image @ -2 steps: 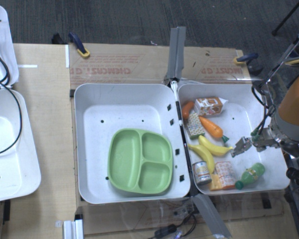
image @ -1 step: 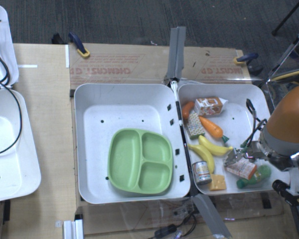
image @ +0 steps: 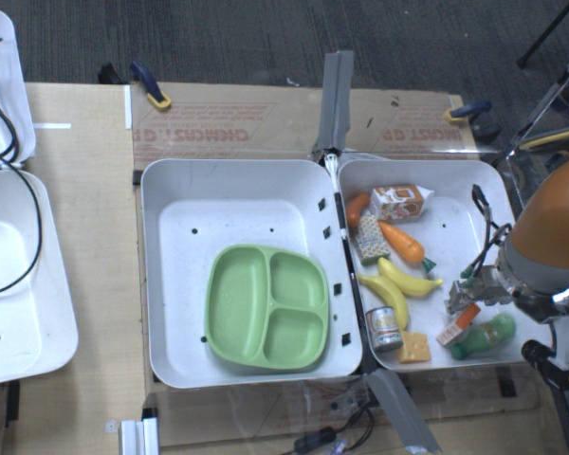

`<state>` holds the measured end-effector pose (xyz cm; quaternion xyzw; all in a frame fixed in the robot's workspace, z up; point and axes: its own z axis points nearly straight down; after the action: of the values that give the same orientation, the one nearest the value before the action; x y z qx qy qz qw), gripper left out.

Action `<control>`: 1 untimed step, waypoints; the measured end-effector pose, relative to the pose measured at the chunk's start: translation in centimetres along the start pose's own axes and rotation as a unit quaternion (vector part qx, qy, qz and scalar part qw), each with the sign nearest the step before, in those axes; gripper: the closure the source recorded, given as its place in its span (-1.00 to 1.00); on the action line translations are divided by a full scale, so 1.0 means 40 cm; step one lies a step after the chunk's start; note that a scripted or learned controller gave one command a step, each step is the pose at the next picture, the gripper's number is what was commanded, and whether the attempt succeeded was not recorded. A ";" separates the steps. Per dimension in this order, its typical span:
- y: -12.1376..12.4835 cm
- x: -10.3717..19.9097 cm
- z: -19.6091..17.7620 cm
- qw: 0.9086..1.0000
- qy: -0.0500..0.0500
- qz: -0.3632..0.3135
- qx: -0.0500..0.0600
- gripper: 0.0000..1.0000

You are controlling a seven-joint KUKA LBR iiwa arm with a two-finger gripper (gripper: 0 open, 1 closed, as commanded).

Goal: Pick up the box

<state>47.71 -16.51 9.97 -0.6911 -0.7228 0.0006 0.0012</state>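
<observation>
The box [image: 399,202], a small orange-and-white carton, lies near the far wall of the right bin [image: 488,173], a little left of that bin's middle and close to the divider between the two bins. An orange carrot [image: 402,242] lies just in front of it, and another orange piece [image: 357,209] sits at its left by the divider. To the right of the box the white floor of the bin is bare as far as the right wall, giving open room on that side.

The tool [image: 467,297] is low in the near right part of the same bin, well apart from the box, with the arm's orange band [image: 552,221] over the bin's right rim. Whether its fingers are parted or closed cannot be told; a small red-and-white item [image: 455,328] and a green object [image: 484,336] lie right under and beside it.

Two bananas [image: 398,284] lie mid-bin, with a can [image: 386,328] and a yellow wedge [image: 415,349] crowded at the near edge.

The left bin [image: 171,254] holds a green divided plate [image: 267,305] toward its near right corner, with bare floor along its far and left walls. Both bins sit on the desk [image: 85,159].
</observation>
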 end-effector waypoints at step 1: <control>-0.002 -0.050 -0.030 0.997 0.000 0.076 0.000 1.00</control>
<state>47.71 -18.50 11.16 -0.7437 -0.6685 0.0007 0.0006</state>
